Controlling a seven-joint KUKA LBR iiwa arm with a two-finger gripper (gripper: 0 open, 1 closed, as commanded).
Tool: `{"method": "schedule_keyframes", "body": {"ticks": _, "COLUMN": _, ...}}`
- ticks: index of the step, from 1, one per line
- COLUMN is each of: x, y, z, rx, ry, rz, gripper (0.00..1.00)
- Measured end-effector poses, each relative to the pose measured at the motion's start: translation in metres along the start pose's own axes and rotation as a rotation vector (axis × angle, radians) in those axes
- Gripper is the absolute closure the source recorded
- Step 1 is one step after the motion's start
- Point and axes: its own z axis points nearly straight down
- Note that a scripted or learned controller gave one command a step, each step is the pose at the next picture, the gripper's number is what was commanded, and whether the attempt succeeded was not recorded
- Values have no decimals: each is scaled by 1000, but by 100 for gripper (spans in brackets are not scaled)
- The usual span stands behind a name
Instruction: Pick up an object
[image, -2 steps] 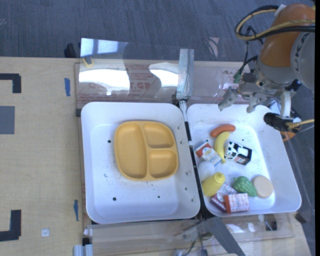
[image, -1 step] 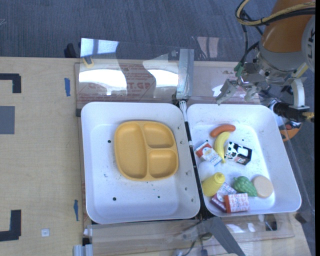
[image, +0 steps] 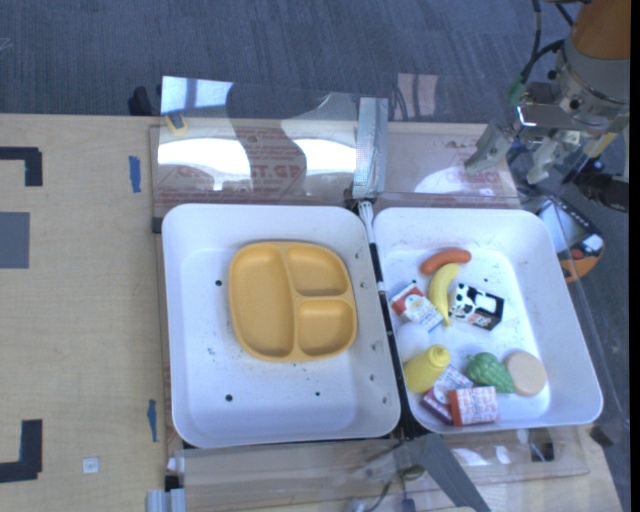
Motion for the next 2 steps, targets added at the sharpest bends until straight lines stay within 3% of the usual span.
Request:
{"method": "schedule_keyframes", "body": {"ticks": 1, "x": -58, "y": -21, "z": 189, "rx": 21, "ry": -1, "rz": 315, "gripper": 0}}
{"method": "schedule_keyframes", "body": {"ticks": 2, "x": -17, "y": -36, "z": 263, "rx": 7, "ry": 0, "rz": 419, "gripper": 0}}
